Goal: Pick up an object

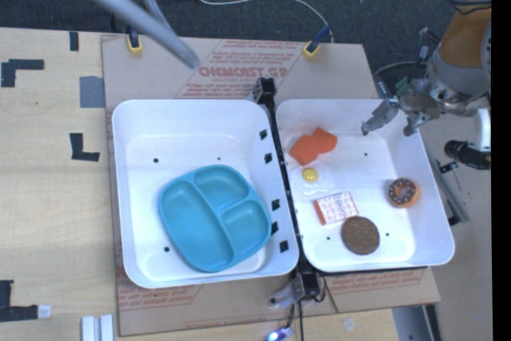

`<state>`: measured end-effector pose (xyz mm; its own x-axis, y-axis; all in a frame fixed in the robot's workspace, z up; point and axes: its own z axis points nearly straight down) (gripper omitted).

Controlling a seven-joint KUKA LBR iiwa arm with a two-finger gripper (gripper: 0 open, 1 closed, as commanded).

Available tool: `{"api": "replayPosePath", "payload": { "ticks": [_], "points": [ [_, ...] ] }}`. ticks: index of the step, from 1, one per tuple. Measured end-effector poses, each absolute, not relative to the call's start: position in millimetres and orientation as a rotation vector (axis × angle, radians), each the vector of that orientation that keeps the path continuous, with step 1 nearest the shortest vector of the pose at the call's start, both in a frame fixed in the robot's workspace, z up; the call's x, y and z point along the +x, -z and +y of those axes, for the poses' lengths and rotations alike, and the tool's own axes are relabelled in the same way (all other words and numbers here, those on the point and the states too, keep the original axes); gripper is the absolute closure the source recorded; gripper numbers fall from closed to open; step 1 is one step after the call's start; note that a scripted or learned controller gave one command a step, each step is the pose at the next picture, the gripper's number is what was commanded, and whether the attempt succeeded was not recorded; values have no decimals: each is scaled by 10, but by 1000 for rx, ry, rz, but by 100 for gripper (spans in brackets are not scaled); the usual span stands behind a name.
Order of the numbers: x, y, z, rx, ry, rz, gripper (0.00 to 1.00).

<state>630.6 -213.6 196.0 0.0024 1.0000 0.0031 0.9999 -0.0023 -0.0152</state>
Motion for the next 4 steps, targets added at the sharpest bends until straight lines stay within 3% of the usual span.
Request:
{"api": "replayPosePath", "payload": {
  "ticks": [1, 3, 4],
  "points": [
    [6340, -2046, -2131, -2219, -2, -2222, 0],
    [6269, -877, -1939, -2215, -7, -2220, 0],
    [6276, -860, -1939, -2221, -2, -2225, 0]
  ]
}}
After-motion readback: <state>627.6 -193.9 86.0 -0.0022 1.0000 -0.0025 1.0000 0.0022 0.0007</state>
